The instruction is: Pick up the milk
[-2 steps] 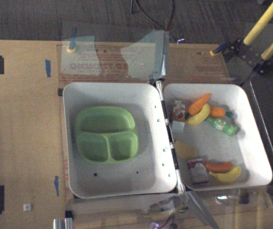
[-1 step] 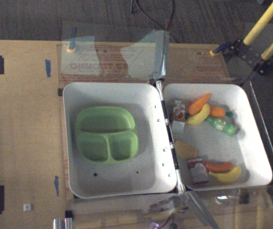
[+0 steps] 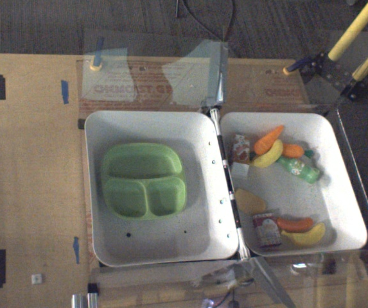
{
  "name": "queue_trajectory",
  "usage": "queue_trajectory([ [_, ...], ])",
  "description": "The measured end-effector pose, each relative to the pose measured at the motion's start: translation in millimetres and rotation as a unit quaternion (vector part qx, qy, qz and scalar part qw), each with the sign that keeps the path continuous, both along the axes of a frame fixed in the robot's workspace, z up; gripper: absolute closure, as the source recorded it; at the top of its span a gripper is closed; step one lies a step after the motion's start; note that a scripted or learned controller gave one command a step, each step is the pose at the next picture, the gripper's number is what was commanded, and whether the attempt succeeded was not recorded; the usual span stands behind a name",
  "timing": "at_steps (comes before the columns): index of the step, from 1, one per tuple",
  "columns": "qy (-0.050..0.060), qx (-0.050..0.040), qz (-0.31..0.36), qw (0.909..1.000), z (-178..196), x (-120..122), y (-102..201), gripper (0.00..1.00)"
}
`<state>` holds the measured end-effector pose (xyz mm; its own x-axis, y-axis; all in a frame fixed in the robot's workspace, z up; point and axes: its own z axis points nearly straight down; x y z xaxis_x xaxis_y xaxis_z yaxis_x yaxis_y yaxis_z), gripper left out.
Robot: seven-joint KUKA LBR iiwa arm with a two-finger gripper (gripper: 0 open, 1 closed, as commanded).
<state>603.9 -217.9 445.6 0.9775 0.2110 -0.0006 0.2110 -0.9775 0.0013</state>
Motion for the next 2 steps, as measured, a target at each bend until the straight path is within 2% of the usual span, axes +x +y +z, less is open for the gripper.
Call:
queue_trajectory([
  [1, 0.001, 0.0003, 0.001, 1.0, -0.4, 0.3, 1.0, 0.0],
  [2, 0.0, -0.0006, 0.003, 1.0, 10.2, 1.6, 3.0, 1.0],
])
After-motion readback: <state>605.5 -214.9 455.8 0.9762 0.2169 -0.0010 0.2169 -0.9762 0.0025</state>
